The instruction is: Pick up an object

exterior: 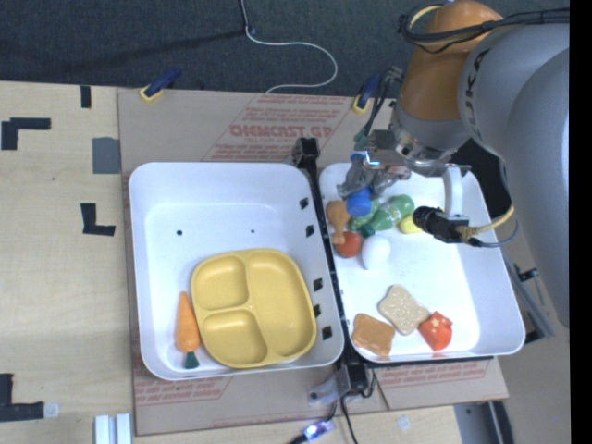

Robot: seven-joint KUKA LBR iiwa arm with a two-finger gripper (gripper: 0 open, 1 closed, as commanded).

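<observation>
In the camera view, the gripper [363,176] hung over the upper left corner of the right bin [467,340], directly above a heap of toy food. A blue piece [357,201] sat right under the fingertips, seemingly touching them, with a green vegetable [388,213] just to its right and a red tomato [347,242] nearer the camera. Whether the blue piece was actually clamped, or how wide the gripper stood, I could not tell; the target lay straight below
</observation>
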